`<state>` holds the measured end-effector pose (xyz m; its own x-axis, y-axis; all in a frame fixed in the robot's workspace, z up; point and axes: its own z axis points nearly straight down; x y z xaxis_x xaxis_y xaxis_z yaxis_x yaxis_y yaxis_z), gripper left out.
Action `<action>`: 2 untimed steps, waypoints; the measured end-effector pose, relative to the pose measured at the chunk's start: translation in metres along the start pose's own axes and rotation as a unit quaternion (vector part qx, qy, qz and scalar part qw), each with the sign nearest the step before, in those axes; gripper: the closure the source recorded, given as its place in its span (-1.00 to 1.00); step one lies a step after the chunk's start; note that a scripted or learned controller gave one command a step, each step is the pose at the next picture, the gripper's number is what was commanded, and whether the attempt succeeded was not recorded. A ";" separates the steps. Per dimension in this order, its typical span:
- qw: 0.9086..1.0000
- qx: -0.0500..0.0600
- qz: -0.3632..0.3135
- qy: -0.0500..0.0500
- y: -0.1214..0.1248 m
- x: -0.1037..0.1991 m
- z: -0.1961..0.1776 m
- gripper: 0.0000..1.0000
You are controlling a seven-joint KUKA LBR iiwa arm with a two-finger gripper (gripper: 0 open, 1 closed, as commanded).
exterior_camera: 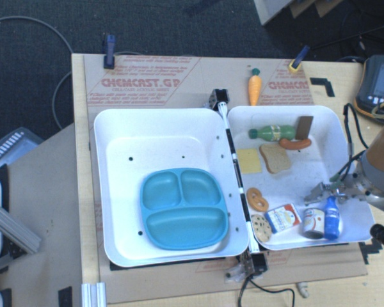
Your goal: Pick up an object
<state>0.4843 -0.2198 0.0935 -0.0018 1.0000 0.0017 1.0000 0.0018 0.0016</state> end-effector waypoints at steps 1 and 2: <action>1.000 0.002 0.000 0.000 0.003 0.105 0.009 -1.00; 1.000 0.000 0.000 -0.001 0.086 0.115 0.009 -1.00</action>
<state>0.5699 -0.1044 0.0848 -0.0013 1.0000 0.0000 1.0000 0.0013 0.0012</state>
